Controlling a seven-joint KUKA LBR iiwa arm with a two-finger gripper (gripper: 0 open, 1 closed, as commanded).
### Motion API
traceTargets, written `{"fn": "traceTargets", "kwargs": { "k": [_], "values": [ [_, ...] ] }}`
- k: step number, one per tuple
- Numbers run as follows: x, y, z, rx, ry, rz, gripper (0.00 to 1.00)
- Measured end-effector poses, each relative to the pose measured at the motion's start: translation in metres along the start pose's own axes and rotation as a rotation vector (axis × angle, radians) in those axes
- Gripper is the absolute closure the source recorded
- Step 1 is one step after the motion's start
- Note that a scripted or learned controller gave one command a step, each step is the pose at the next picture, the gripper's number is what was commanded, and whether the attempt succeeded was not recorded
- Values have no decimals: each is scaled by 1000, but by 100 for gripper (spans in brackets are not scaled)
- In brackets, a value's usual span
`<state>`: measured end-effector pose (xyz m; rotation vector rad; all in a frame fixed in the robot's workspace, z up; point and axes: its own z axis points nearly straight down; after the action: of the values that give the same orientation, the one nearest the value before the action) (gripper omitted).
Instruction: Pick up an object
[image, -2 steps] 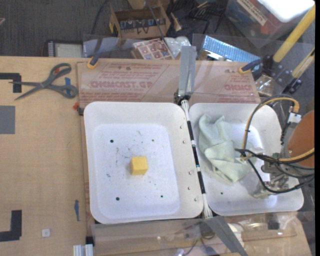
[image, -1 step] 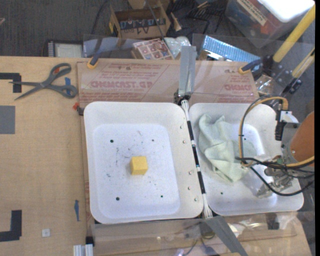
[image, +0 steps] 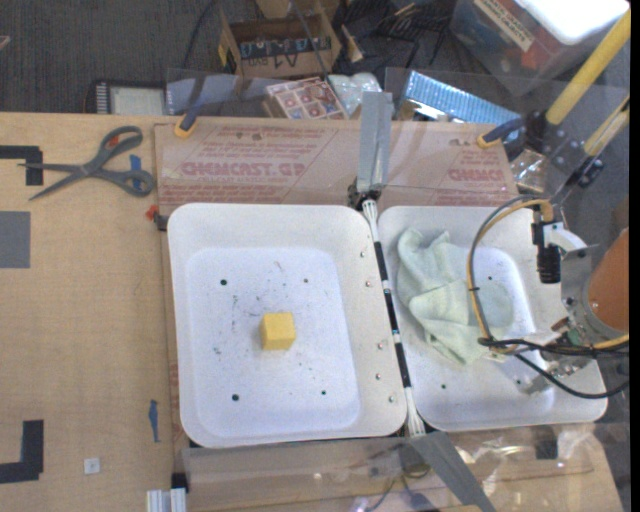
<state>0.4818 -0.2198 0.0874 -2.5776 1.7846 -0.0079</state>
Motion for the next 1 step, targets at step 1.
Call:
{"fn": "traceTargets", "kwargs": {
  "k": [1],
  "values": [
    [-43,-16,0,-6,2,-367,100]
  ]
}}
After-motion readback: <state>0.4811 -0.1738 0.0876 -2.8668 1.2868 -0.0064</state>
